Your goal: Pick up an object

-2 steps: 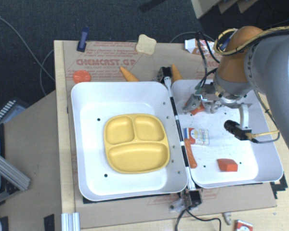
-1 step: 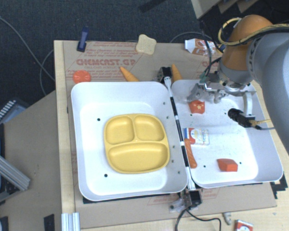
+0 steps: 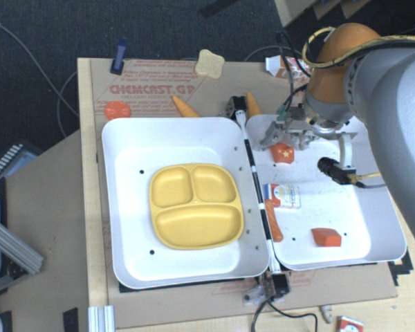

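The small red-orange block (image 3: pixel 283 153) sits in the right bin (image 3: pixel 373 249), near that bin's far left corner, directly under the gripper (image 3: pixel 288 138). It looks like a chunky, matte piece with a paler top face, and its upper edge lies right at the metal fingertips; whether it is actually pinched between them cannot be told, nor whether the fingers are parted or closed.

Taking the right bin as the landmark: it is a shallow white tray with rounded corners and a smooth, faintly speckled floor. Toward its near edge lies an orange wedge-shaped block (image 3: pixel 326 237), flat-faced and dull. Along its left wall rests a slim orange carrot-like stick (image 3: pixel 273 225), and just beside that, further in, a flat white packet with red and blue print (image 3: pixel 283 196). A black cylindrical part (image 3: pixel 333 169) on the arm hangs over the bin's middle.

To the left of the right bin, touching it along a dark seam, is the left bin (image 3: pixel 124 158), equally white and shallow. It carries a glossy yellow divided plate (image 3: pixel 196 205) with three compartments and soft rounded edges.

Beyond the right bin's far edge, on the cardboard sheet (image 3: pixel 152 88), lie a tan slice of toy bread (image 3: pixel 209 63), an orange carrot piece (image 3: pixel 185 107) and a round orange disc (image 3: pixel 117 109).

The arm (image 3: pixel 387 95) comes in over the right bin from its far right side, grey and bulky, its orange band (image 3: pixel 339 54) above the wrist, the wrist pointing down and leftward.
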Tool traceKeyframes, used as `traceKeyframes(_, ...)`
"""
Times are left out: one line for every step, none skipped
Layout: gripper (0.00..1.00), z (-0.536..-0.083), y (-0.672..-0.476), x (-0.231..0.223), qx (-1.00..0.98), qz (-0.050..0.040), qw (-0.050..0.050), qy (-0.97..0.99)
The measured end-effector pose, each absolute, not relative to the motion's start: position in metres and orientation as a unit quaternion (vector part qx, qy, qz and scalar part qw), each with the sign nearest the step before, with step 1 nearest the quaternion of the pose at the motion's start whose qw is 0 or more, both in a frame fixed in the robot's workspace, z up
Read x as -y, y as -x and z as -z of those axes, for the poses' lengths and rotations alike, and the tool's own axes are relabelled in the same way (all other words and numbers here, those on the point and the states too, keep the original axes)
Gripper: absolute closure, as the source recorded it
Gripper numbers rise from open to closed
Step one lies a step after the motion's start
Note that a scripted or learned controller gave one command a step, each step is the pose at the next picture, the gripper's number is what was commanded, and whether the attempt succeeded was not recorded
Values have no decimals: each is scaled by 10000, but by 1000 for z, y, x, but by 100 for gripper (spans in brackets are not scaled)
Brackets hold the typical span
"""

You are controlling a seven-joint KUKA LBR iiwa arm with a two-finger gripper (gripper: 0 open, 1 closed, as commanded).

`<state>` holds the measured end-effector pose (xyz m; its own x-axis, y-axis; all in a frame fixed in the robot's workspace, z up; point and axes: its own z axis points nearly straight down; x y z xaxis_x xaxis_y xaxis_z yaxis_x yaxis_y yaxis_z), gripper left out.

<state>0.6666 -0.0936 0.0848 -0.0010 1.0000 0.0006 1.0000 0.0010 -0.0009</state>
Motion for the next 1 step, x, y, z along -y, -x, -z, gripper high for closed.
traceKeyframes(0,-85,-658,94,7072,-6,5,7070)
